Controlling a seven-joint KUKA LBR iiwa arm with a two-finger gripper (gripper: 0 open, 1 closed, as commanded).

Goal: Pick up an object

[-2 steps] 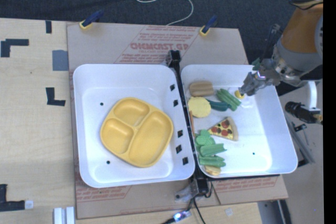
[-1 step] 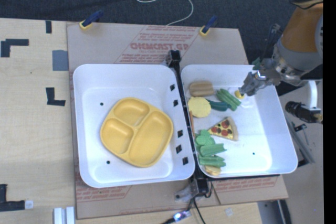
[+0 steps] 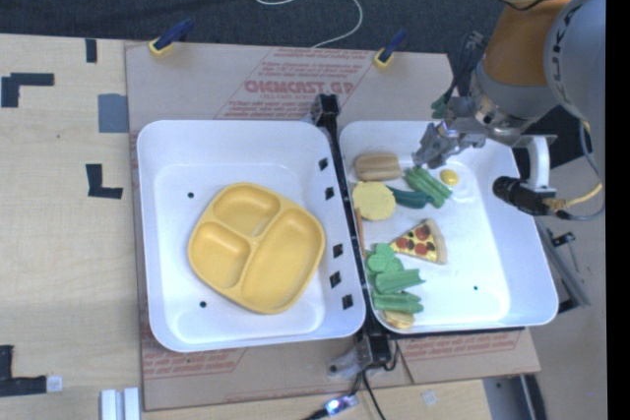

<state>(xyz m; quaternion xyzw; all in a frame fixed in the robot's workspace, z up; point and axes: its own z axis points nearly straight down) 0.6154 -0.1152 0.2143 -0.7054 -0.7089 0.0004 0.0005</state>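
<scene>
Nearest, in right bin (image 3: 512,295): green leafy toy pieces (image 3: 394,276) against left wall, tan piece just below them. Pizza slice (image 3: 421,242) near middle of bin. Yellow round piece (image 3: 374,201) and brown bun (image 3: 376,165) farther back by left wall. Green bean pieces (image 3: 426,185) just below gripper (image 3: 434,149), small yellow item beside them. Gripper low over bin's far part; cannot tell grip state. Left bin (image 3: 167,211): yellow divided plate (image 3: 257,246).
</scene>
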